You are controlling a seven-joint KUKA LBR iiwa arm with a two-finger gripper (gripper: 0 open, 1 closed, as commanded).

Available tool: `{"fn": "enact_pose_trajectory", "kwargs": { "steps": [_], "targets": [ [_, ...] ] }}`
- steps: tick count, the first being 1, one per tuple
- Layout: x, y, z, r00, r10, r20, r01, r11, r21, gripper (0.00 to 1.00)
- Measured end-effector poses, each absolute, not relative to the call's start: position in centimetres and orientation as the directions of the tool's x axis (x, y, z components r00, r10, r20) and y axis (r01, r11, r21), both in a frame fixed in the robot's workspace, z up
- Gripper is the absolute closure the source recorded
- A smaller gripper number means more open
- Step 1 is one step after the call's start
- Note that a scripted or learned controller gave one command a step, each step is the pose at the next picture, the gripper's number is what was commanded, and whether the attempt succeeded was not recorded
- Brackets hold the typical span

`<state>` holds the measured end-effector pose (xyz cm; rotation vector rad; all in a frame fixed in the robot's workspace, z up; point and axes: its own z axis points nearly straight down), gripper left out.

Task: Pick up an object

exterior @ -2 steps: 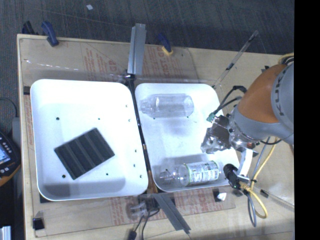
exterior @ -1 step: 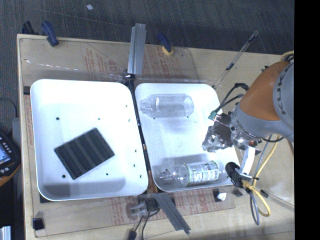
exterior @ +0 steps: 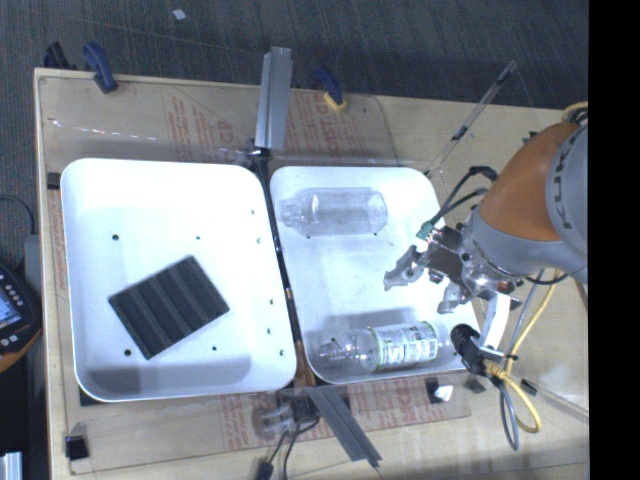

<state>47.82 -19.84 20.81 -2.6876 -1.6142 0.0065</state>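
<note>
Nearby, two clear bottles [exterior: 333,211] [exterior: 385,347] flank the hand [exterior: 412,271], seemingly empty.

Two bins sit side by side on the tabletop [exterior: 150,118]. The left bin [exterior: 90,183] fills the frame's left half, and a ridged pad [exterior: 168,306] lies in its lower left part. The right bin [exterior: 330,183] holds one bottle [exterior: 335,211] lying across its upper part and a second bottle [exterior: 385,346] along its lower edge. The gripper [exterior: 408,270] hangs over the right bin's right side, between the two bottles.
</note>
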Motion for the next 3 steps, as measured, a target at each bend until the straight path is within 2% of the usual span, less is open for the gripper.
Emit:
{"fn": "enact_pose_trajectory", "kwargs": {
  "steps": [1, 2, 3],
  "targets": [
    [47.9, -17.4, 9.3, 0.261, 0.965, 0.002, 0.965, -0.261, 0.001, 0.0],
    [48.0, -17.5, 10.3, 0.257, 0.966, 0.001, 0.966, -0.257, 0.004, 1.0],
    [57.9, -16.2, 26.5, 0.173, 0.985, 0.0, 0.985, -0.173, -0.001, 1.0]
  ]
}}
